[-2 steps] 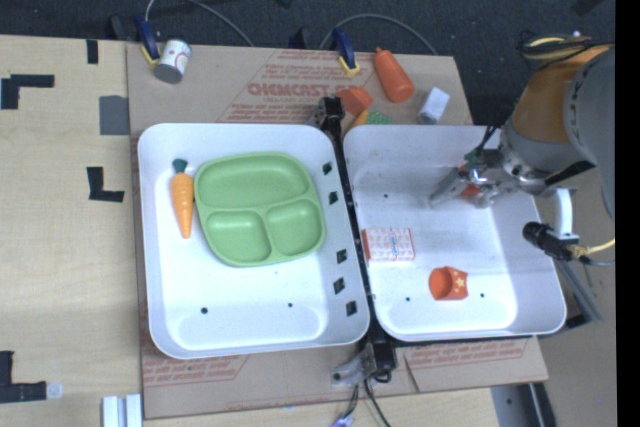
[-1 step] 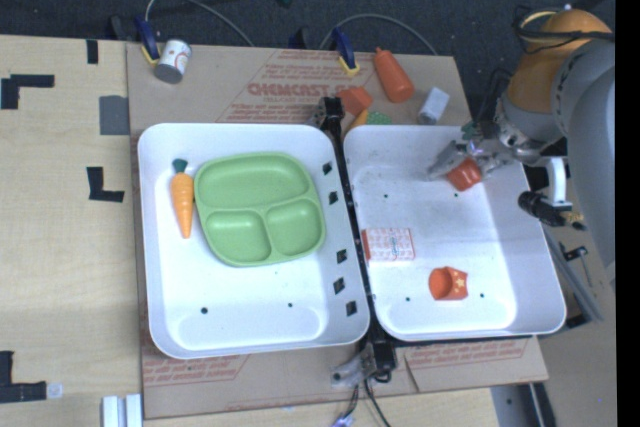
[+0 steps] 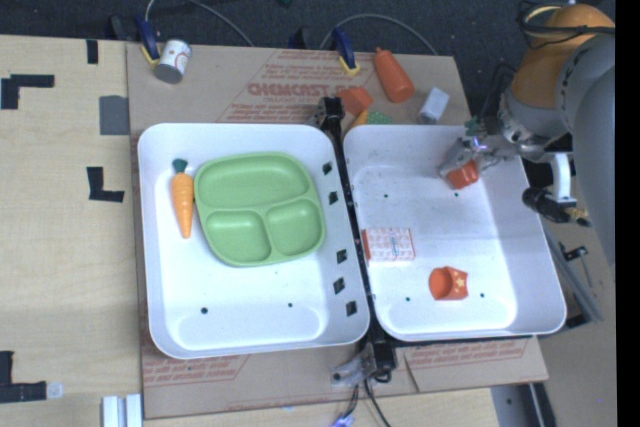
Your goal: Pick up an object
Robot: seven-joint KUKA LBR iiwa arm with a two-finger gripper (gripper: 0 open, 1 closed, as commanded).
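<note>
Low in the frame, an orange cup point(image 3: 448, 283) and a printed card point(image 3: 388, 244) lie in the right bin point(image 3: 520, 315). Farther up, the gripper point(image 3: 470, 158) sits at that bin's upper right, an orange block point(image 3: 462, 177) touching its tip just below-left; its opening cannot be told. The left bin point(image 3: 165, 315) holds a green plate point(image 3: 260, 208) and a carrot point(image 3: 183, 200).

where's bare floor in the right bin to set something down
Bare floor lies in the right bin between the red-and-white card and the gripper, and along its near edge left of the orange cup. The far right corner is crowded by the gripper.
</note>
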